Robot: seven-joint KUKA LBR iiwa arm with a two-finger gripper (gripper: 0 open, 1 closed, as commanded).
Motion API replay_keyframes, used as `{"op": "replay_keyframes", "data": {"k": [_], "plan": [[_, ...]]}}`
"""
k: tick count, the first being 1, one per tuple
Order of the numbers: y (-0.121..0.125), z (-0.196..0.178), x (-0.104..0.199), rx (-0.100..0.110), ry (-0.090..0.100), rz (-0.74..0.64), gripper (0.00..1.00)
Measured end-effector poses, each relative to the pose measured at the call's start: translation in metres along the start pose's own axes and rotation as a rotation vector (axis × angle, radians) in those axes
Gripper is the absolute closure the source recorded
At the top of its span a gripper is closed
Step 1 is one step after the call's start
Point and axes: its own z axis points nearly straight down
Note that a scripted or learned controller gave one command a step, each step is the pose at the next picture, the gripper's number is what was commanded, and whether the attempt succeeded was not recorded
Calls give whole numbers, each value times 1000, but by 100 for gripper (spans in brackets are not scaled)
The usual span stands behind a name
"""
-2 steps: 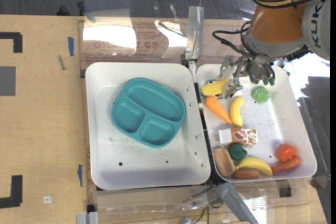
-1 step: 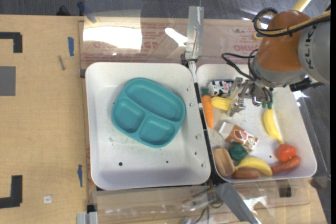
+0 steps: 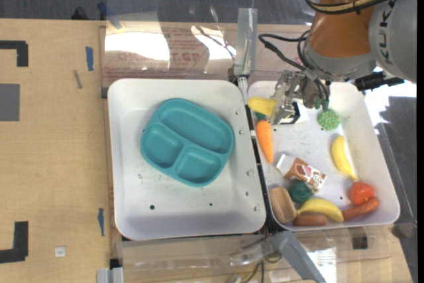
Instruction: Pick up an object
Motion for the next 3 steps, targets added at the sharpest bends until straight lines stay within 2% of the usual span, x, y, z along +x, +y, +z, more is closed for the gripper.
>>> {"op": "replay_keyframes", "data": {"k": [1, 2, 3], "plan": [[-90, 72, 0, 5, 20, -52, 100], [-165, 97, -48, 1, 11, -274, 100], [-162, 54, -57, 3, 2, 32, 100]]}}
